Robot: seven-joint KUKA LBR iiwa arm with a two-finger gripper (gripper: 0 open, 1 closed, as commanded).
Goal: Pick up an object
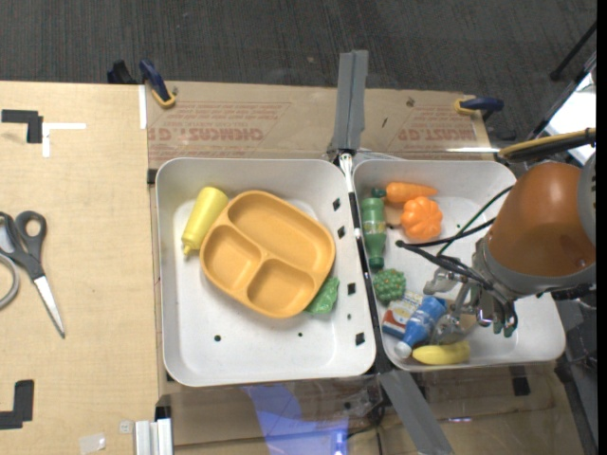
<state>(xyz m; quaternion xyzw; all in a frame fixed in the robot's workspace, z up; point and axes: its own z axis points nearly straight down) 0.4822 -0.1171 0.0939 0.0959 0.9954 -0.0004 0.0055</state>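
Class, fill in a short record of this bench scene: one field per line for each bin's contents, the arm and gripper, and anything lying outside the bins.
left bin: orange three-compartment plastic tray, yellow bottle at its left, green item at its right
right bin: green bottle, carrot, small orange pumpkin, green broccoli toy, blue-and-white bottle, yellow banana
arm: gripper low in right bin, near blue-and-white bottle
outside bins: scissors at left

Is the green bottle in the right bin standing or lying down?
Lying down: the green bottle stretches lengthwise along the right bin's left wall, cap toward the far end, its side label showing.
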